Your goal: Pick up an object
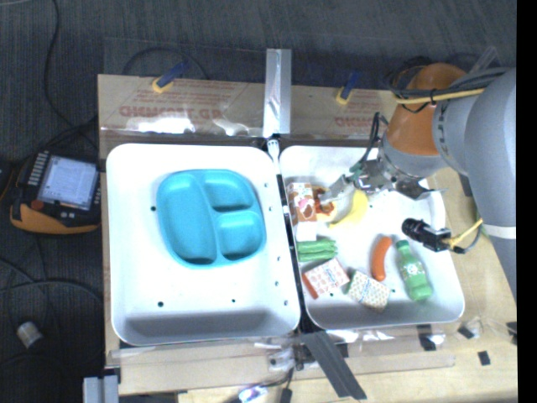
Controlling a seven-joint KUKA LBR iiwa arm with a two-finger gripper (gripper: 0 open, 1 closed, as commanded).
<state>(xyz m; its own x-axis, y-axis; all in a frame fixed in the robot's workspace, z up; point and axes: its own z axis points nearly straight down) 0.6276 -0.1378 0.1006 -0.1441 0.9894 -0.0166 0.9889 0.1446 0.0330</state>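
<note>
right, 2 white bins side by side on the bench, and the big grey arm [482, 141] leans in from the right, orange band above the wrist, bent down over the top of the right bin [449, 305]. the left bin [134, 309] carries a blue divided tray [210, 215], well apart from the action. in the right bin there's a green bottle [414, 269] lower right, an orange sausage [381, 258] just beside it, green beans [316, 248] near the divider, 2 small packets below them, a printed packet [303, 201] up top. and the likely target, the yellow banana [352, 210], lies in the upper middle of the right bin, right under the gripper [359, 181]. whether the fingers are spread or closed, i cannot tell; nothing visibly sits between them. to do this well, i'd say drop straight onto the banana, straddle its narrow width, steer off the printed packet, close firmly, lift slowly.
</note>
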